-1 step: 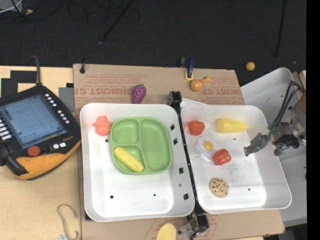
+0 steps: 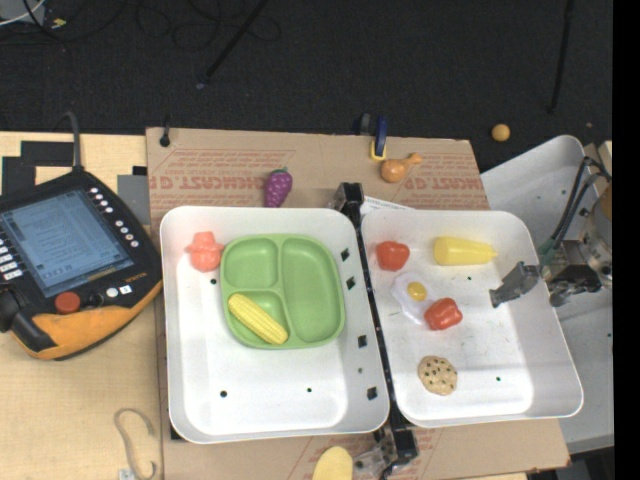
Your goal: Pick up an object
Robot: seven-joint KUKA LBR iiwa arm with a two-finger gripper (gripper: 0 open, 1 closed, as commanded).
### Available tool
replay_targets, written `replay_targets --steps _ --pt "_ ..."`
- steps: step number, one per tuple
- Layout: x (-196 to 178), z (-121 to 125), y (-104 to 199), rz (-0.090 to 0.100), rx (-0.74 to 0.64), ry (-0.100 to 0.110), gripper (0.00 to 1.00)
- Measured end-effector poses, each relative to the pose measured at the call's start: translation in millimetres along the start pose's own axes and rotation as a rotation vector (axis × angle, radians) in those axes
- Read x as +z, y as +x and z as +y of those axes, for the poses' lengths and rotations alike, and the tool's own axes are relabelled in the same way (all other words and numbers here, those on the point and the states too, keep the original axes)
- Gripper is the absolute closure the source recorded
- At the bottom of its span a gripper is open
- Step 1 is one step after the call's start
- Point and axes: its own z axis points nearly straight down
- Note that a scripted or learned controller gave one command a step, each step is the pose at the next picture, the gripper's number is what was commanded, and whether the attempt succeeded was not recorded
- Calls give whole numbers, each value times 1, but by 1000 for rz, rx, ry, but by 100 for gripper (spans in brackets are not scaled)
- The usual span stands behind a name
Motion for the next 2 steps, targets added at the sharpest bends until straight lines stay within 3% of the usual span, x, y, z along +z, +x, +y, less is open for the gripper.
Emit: replay_targets --steps 2 --pt "88 -4 8 2 -2 5 0"
